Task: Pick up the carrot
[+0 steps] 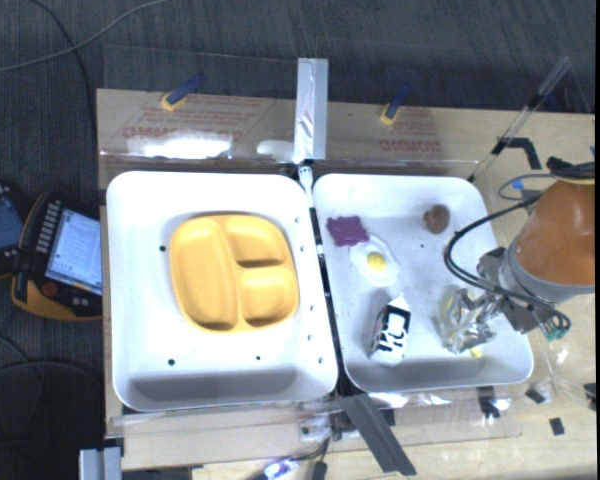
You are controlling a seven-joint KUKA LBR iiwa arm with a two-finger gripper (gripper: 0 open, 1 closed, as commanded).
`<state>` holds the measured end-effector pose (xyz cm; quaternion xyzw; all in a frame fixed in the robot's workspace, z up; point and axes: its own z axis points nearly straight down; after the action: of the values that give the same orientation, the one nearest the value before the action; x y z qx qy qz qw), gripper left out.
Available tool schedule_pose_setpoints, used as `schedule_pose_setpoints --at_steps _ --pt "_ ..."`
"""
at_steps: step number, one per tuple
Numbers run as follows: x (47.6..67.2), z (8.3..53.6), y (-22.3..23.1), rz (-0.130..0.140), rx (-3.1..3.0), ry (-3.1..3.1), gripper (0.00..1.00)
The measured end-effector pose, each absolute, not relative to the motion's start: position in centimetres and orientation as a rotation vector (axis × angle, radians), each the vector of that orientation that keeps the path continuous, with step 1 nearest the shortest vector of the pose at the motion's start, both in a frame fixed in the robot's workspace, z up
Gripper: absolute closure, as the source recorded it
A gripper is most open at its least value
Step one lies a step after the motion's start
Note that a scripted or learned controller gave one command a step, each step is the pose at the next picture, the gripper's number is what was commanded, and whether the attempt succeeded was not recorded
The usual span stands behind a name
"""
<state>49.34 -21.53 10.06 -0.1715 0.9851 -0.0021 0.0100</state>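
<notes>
The carrot cannot be told apart from the gripper [467, 323], which sits low near the front right corner of the right bin [410, 190]. How wide the gripper stands cannot be told. A black-and-white carton [391, 332] lies just left of it.

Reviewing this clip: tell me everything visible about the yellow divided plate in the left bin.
The yellow plate looks like smooth moulded plastic, a rounded square with raised ridges splitting it into three compartments: one long one on the view's left and two smaller ones on the right. It lies flat and right side up near the middle of the left bin, turned slightly askew to the bin's walls. It touches only the bin floor.
</notes>
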Motion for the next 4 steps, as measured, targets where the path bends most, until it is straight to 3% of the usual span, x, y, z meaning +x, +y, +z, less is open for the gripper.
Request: schedule_pose_setpoints --at_steps 1,2,3,4 --pt "56.7 22.9 -17.2 0.008 -1.606 2.692 1.00" --pt "52.8 21.1 -13.2 0.012 -2.215 2.220 1.00" --pt "52.9 21.8 -12.9 0.023 -2.211 2.215 1.00" --pt "48.4 21.0 -12.3 0.013 -2.528 1.858 1.00"
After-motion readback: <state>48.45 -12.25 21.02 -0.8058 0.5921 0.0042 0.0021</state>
